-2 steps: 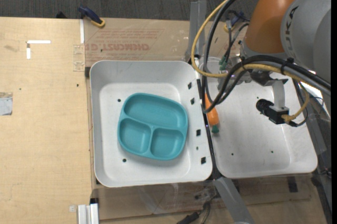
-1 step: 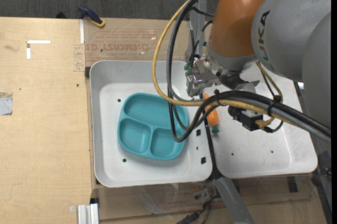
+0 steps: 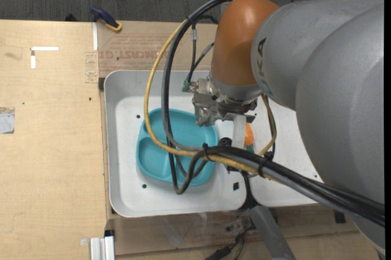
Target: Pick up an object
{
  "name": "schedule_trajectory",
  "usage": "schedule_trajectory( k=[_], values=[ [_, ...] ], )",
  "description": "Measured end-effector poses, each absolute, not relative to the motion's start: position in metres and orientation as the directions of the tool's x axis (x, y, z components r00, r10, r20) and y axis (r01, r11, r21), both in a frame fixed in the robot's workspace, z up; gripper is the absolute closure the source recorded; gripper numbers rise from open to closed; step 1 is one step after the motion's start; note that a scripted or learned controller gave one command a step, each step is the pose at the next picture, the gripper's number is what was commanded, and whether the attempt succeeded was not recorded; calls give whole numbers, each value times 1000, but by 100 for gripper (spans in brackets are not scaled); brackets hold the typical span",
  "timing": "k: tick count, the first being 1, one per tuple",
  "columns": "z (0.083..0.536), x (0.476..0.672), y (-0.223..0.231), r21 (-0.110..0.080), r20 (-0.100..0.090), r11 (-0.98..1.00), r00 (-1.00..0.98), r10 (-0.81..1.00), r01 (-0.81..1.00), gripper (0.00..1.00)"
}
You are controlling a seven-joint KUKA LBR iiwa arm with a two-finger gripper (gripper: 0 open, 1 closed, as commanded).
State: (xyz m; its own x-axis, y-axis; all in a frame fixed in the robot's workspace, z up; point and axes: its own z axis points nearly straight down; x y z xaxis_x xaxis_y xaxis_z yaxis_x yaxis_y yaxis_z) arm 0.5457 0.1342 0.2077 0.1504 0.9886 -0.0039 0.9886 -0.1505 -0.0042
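Objects for picking lie under your arm in the left bin (image 3: 119,191): a teal divided dish (image 3: 157,155) sits flat on the bin floor, and a small orange item (image 3: 248,135) shows near the divider between the two bins, mostly hidden by the wrist hardware. Your gripper (image 3: 206,113) hangs low over the upper right part of the dish, at or just above its rim, though whether it touches the dish you cannot judge from this angle. How the end effector is set, wide or narrow, you cannot tell either (the orange band and the cable loops cover most of it from above). Nothing appears lifted: the dish looks fully seated in the bin. So you should read the task as being in its approach or descent step, with the grasp itself and the lift both left to do.
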Motion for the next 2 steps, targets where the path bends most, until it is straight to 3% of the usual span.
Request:
schedule_trajectory(
  k=[1,2],
  values=[
    [149,488,116,-5,-2,79,-79,997,997,100],
    [233,517,155,-2,-4,-43,43,999,999,100]
  ],
)
